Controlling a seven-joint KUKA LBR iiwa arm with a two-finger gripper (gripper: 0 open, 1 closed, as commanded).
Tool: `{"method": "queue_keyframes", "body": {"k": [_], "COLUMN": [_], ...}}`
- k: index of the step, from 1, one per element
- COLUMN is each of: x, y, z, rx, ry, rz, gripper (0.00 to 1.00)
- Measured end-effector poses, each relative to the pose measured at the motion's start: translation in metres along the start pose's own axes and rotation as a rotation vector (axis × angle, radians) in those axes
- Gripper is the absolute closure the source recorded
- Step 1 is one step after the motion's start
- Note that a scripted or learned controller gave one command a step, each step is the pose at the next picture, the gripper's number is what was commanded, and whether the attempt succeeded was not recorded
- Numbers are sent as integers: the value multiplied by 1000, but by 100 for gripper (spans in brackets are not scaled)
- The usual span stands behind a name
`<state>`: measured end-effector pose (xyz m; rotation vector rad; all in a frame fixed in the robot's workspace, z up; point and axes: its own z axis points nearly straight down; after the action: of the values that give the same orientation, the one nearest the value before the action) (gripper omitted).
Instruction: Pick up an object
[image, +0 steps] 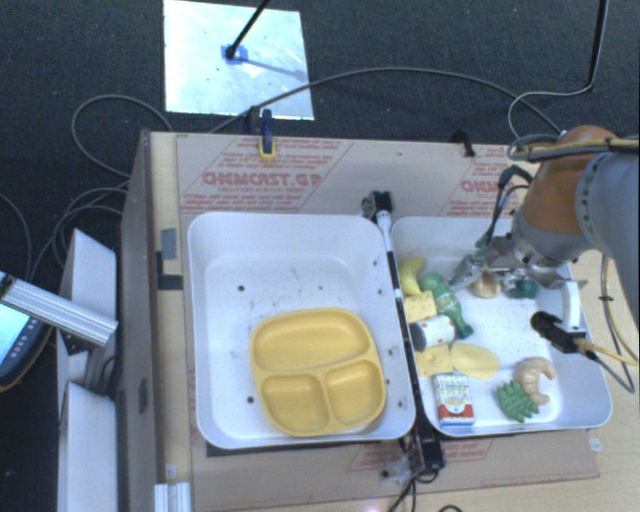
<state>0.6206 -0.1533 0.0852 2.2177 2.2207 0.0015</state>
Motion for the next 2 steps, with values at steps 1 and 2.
{"method": "queue_keyframes", "body": {"k": [1, 2], "x": [-21, -2], "y": [8, -11], "z": [-64, 1], "rx": [-2, 2], "ry": [-1, 1], "rz": [0, 0], "gripper": [0, 0]}}
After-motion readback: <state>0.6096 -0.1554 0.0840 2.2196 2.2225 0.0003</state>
